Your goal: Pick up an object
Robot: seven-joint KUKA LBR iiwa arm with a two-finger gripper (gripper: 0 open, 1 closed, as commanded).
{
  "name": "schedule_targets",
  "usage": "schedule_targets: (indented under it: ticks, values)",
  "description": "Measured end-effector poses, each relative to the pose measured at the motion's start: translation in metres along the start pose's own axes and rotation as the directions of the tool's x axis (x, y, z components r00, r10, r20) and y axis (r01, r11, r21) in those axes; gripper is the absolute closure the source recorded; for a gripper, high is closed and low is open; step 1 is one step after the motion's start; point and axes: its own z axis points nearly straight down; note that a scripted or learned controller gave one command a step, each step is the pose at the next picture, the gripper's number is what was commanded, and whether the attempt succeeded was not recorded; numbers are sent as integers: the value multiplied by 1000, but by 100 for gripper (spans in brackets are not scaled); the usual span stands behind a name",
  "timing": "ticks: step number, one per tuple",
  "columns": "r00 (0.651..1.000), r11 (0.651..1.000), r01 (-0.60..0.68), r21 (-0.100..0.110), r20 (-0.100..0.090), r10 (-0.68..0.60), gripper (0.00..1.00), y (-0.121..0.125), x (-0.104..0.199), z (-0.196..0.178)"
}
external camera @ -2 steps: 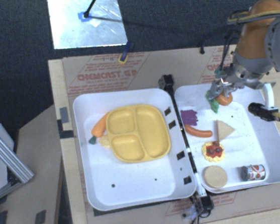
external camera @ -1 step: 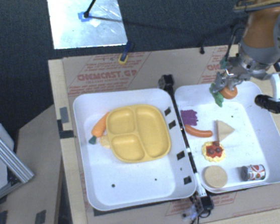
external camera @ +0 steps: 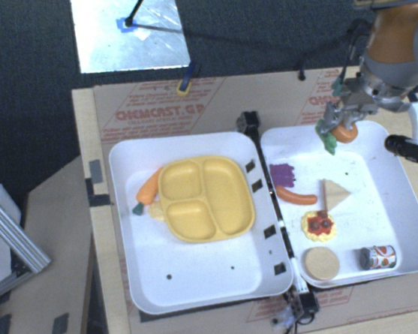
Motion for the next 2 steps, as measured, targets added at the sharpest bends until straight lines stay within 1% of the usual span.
schedule_targets:
  ticks: [1,2]
  values:
    - [1000,1000,3,1,-2,-3,100,-6,51,-10]
    - [1000,1000,2,4,-2,-2,100,-21,96,3]
